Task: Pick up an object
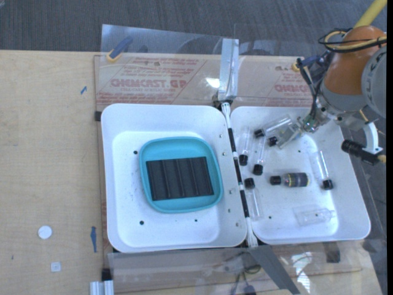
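Wooden bench, right bin: jaws grip clear vial; state unclear

One camera hangs fixed above the bench, looking down at a slant from a fair way off. It takes in both white bins, side by side, with floor beyond the bench's far edge.

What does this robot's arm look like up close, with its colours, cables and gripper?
The arm comes in from the right: a grey body with a rounded orange band above the wrist. Black and yellow cables loop over the top of it, with a bit of blue wiring beside them. The gripper at its tip is small and metallic grey; its finer details are too small to make out.
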Motion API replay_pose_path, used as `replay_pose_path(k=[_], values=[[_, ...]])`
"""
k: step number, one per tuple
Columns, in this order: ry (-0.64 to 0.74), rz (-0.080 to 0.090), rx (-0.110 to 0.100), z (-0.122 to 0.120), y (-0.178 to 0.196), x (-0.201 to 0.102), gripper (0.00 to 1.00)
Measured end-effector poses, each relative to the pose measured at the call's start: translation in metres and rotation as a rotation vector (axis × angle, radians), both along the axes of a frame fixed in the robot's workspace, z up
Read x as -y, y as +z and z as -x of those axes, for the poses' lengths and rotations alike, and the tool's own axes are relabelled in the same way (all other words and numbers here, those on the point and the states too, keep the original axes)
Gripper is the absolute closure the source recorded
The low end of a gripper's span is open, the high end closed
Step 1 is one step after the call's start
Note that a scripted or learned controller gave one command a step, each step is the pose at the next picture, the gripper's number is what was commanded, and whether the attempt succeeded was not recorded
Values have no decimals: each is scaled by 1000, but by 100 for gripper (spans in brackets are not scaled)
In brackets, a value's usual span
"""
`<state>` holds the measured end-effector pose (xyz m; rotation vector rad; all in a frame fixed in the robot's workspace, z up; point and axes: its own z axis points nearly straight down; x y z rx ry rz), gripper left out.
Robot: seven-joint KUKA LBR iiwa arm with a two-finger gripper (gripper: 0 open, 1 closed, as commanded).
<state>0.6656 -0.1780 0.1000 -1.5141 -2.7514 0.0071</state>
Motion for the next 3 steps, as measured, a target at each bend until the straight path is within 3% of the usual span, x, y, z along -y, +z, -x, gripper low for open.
replay_pose_path(k=[2,3], values=[[0,0,0,0,0,0,0],[33,7,-6,2,-12,-16,0]])
